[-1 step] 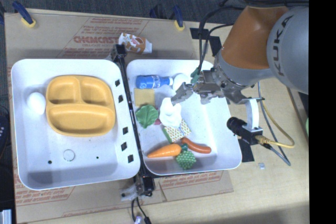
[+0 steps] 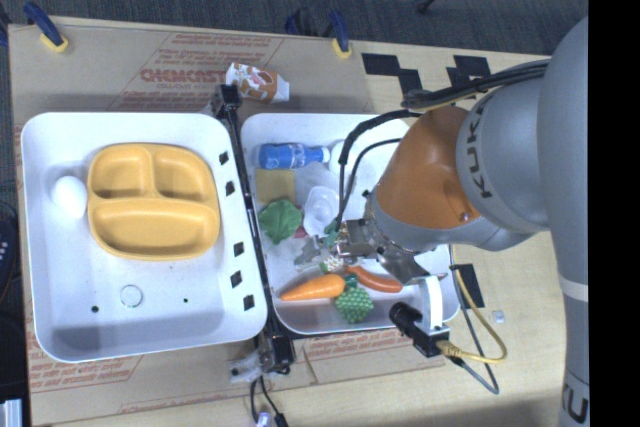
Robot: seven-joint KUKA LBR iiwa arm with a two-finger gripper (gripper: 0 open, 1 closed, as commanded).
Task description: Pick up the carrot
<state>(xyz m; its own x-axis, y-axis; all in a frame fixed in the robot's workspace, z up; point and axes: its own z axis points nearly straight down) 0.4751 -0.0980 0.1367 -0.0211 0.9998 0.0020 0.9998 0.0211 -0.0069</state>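
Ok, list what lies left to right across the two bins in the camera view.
White egg → yellow divided plate → green leafy vegetable → carrot → broccoli → orange band of the arm.

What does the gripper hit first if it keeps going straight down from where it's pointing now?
Most likely the carrot. The gripper points down into the right bin, just above the carrot's thick end, with the broccoli and a red-orange piece close beside it. Depth is unclear from this one view.
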